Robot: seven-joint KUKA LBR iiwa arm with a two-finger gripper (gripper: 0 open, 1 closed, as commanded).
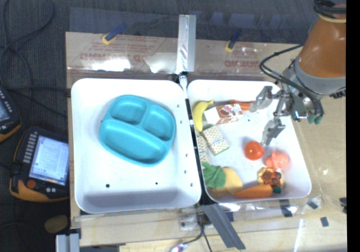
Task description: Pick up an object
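Your gripper (269,115) hangs over the right bin (301,158), fingers spread apart and clamped on nothing. Just below the lower fingertip lies a small red tomato (253,150), the nearest candidate, with a pink round toy (277,160) beside it. The tomato looks like light, hard, smooth plastic, likely to roll or squirt out, so straddle its widest middle. Farther out sit a carrot (253,192), a banana (199,113) and a checked box (216,139); the left bin (90,183) carries a blue divided plate (136,129).
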